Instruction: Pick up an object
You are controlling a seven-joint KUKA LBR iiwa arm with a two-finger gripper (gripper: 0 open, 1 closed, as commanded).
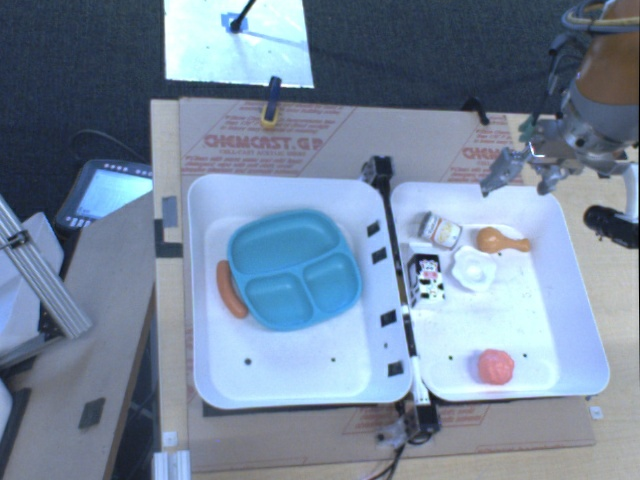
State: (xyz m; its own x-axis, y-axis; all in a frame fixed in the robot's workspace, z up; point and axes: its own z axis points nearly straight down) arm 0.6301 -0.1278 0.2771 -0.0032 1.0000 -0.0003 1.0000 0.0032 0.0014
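Nearest you, at the lower edge of the right bin, sits a pink ball, on its own and well apart from the rest. Further back in that bin you have a white cup-like piece, with an orange drumstick-shaped toy just beside it toward the far wall, a small jar lying on its side to the left of that, and a black-and-white patterned carton close against the divider.

The left bin holds a blue compartment tray, tilted, with nothing in its sections. An orange sausage-shaped toy lies on the bin floor along the tray's left edge, touching or nearly so.

Your end effector hangs above the far right corner of the right bin, fingers spread apart with nothing between them, clear of every object. A cardboard sheet covers the table under both bins, and a yellow-and-blue clamp sits at its far edge.
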